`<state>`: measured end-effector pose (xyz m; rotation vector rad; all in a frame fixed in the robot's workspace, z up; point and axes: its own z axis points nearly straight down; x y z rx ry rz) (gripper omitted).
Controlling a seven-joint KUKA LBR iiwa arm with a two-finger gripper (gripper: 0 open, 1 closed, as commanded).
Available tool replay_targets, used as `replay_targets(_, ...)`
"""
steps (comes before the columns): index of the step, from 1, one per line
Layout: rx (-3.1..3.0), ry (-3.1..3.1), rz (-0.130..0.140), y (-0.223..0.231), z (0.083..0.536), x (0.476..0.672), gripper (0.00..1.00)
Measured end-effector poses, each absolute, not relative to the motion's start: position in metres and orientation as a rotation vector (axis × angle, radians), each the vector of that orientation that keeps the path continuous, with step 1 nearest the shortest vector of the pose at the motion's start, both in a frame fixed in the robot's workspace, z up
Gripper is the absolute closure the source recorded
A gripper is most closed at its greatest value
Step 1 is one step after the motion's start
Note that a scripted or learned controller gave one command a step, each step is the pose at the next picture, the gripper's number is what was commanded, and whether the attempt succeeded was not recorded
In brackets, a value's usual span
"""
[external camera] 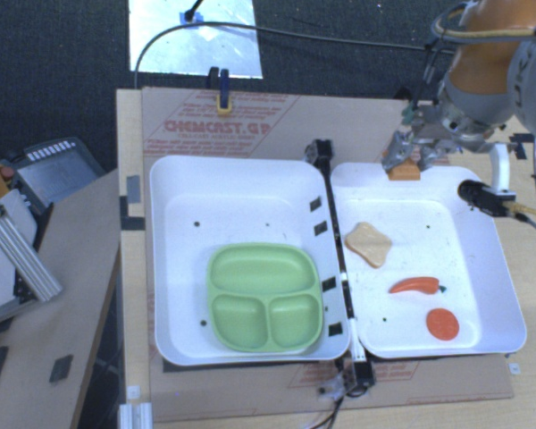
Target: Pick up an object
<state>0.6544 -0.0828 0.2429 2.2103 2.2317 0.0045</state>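
View from above, at a slant, of two shallow white bins set side by side on a printed cardboard sheet (250,119) that covers the table (131,266).

Left bin (174,204): holds a green plate (265,296) with three sections, lying flat in the near half of the bin, close to the wall shared with the other bin. Black clips (321,228) run along that shared wall.

Right bin (496,275): holds three loose things, well apart from one another. A slice of bread (369,243) lies flat near the middle-left. A red chili pepper (415,286) lies nearer the front, its long axis across the bin. A red disc (443,323) lies flat by the near right corner.

Arm (496,70): enters from the right and ends over the far rim of the right bin. The hand (409,161) sits at that rim, near the far left corner of the bin. A small orange block (405,173) shows directly beneath the hand, at the rim. Whether the hand is apart, together or clamped on the block cannot be told at this angle, nor can it be told whether the block rests on the rim or is lifted clear of it.

Surroundings: a yellow and blue clamp (221,92) grips the far edge of the cardboard. Behind it lies a shiny metal sheet (196,25) on dark carpet. A grey device (49,172) and a metal rail (18,239) stand at the left.
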Motion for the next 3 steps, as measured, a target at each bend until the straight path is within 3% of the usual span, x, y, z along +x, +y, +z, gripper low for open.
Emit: replay_targets(3,2.212,2.233,0.002,0.070,0.224,0.645,1.00)
